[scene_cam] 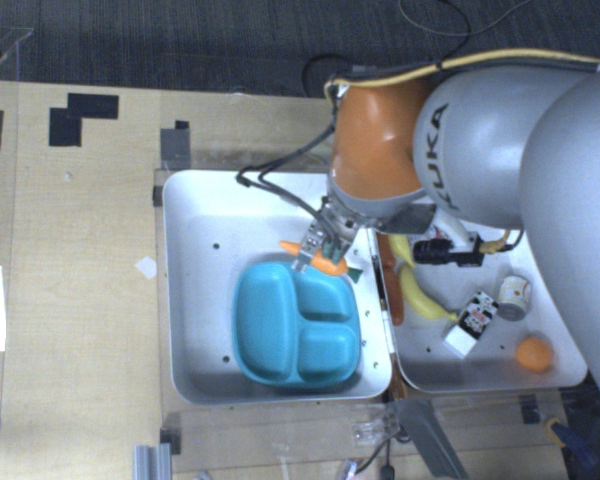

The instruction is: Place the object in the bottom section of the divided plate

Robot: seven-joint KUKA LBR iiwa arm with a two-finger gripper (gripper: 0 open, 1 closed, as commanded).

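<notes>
Gripper [325, 250] over the blue divided plate's [280, 328] upper rim, orange carrot-like object [320, 262] lying between its fingers, jaws closed on it, left bin [195, 268] beneath

A pale wood bench [70, 298] with black square markings [80, 116] near its far left corner; dark grey carpet floor [180, 28] lies beyond its far edge.

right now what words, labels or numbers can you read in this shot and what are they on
"KUKA" — in dark letters running up the grey shell of the arm, beside the orange band.
The small black and white box in the right bin has markings too small and blurred to read.
Nothing readable on the blue divided plate.
</notes>
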